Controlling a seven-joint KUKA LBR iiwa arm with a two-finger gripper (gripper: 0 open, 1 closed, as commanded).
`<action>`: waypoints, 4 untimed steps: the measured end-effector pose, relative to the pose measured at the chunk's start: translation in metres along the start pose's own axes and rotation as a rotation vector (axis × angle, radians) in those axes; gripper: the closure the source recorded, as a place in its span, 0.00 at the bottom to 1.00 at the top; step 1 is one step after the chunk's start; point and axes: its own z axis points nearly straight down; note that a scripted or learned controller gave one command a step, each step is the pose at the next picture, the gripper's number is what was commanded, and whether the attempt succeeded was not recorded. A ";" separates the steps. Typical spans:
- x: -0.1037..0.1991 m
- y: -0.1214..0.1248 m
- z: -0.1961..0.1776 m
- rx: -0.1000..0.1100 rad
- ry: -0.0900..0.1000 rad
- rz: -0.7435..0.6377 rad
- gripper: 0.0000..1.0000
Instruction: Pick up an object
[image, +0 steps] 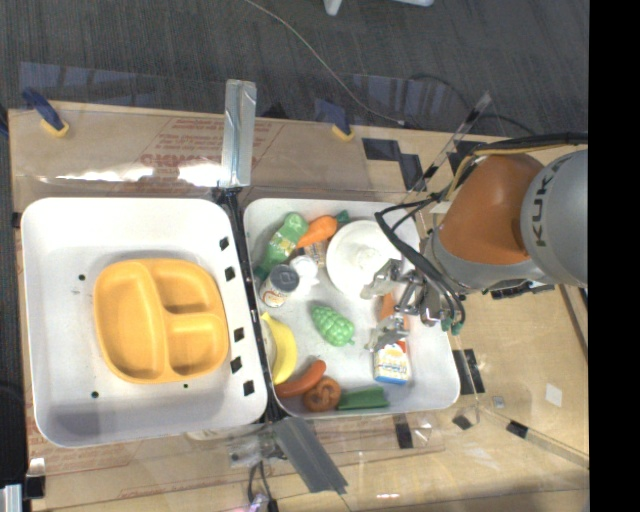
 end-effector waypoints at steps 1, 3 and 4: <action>0.026 -0.004 0.039 0.002 -0.011 -0.129 0.00; 0.003 0.059 0.040 0.000 -0.008 -0.222 0.00; -0.033 0.022 -0.125 0.005 -0.025 -0.086 0.00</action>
